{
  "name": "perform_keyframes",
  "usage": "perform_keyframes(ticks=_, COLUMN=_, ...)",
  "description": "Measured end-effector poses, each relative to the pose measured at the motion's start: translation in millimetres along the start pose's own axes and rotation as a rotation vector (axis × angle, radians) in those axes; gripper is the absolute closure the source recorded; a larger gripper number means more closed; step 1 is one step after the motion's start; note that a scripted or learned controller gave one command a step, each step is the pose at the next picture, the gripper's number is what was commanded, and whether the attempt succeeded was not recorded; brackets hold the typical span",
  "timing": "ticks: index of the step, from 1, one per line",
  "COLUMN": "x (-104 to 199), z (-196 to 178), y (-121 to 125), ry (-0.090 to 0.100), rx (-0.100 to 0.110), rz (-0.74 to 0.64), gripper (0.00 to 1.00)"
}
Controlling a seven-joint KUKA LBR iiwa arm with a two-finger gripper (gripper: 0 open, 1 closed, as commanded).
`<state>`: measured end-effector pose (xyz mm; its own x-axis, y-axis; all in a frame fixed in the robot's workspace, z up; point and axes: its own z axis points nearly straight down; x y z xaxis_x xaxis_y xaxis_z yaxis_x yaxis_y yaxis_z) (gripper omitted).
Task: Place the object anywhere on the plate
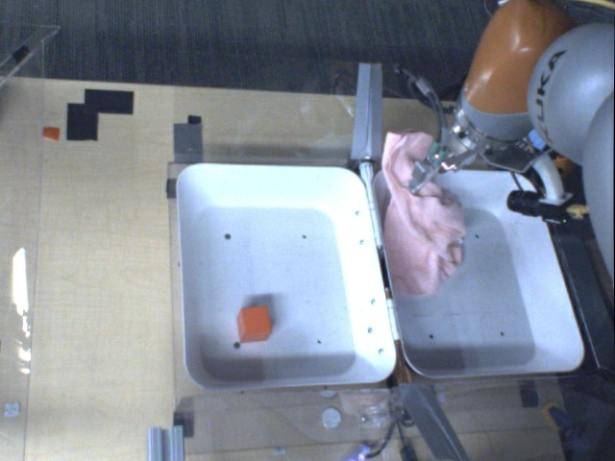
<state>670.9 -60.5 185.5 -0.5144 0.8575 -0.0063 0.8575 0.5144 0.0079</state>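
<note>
A pink cloth [423, 233] hangs bunched along the left side of the right bin [519, 344], its top edge reaching over the divider between the bins. My gripper [421, 179] comes in from the upper right and its fingertips are pinched into the cloth's upper part, which looks lifted at that point. A small orange block [255, 324] lies on the floor of the left bin [288, 209], near its front left.
The grey arm with its orange band [514, 51] hangs over the right bin's back right corner. A grey metal post [365, 113] stands behind the gap between the bins. Black markers [94, 111] lie on the bench at the far left.
</note>
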Motion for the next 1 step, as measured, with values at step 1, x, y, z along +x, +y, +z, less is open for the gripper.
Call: perform_keyframes(ticks=1, x=-0.4, z=-40.6, y=3.4, ry=0.000, rx=-0.002, rz=-0.007, gripper=1.00)
